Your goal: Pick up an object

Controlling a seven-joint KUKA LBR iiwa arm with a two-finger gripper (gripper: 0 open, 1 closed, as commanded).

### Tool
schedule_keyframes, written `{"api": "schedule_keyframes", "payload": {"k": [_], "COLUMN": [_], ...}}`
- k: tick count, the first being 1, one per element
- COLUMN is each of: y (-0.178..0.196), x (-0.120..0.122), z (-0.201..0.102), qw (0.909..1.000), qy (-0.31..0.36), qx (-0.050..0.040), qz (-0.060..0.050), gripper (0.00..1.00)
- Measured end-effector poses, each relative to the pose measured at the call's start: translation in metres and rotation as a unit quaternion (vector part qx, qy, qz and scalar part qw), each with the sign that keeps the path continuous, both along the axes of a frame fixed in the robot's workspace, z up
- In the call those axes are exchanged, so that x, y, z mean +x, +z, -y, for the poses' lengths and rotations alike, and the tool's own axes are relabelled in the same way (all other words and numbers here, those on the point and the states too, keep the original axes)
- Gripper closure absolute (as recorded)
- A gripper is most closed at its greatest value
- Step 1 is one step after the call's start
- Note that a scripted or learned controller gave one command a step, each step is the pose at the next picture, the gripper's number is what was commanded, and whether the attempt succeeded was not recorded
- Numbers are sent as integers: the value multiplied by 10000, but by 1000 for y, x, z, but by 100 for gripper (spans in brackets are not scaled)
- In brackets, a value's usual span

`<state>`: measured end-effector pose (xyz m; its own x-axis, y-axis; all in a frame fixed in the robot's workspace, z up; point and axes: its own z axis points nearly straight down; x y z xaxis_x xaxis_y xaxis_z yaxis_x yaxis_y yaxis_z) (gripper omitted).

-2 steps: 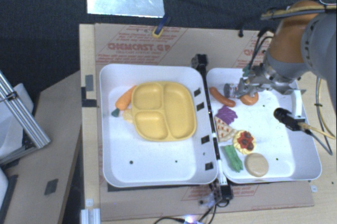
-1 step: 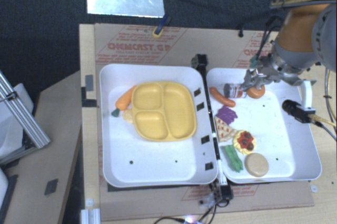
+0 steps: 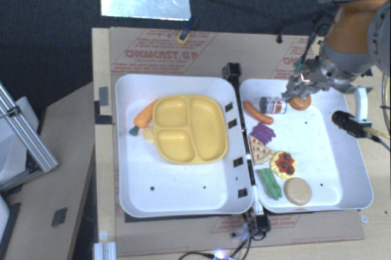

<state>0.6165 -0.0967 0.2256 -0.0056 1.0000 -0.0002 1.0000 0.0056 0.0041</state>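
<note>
my gripper (image 3: 297,89) is low at the far edge of the right bin (image 3: 342,161), at about 12 o'clock of it. it hangs just over a small can (image 3: 272,105) with a red label, which lies on its side, and an orange round piece (image 3: 300,103) just beside it at 3 o'clock. i cannot tell the state of my tool from here, and i see nothing lifted. so i judge the pick is not yet done: the grasp and the lift are left. a sausage (image 3: 256,112) lies at 8 o'clock of the can. the yellow tray (image 3: 186,129) sits in the left bin (image 3: 140,185).
</note>
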Motion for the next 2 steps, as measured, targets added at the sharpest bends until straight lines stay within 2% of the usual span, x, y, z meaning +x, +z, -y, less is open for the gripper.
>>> {"api": "schedule_keyframes", "payload": {"k": [1, 2], "y": [10, -8], "x": [-44, -88], "z": [-27, -58], "qw": [10000, 10000], "qy": [2, 6], "qx": [4, 12], "qz": [-23, -42], "gripper": [100, 100]}}
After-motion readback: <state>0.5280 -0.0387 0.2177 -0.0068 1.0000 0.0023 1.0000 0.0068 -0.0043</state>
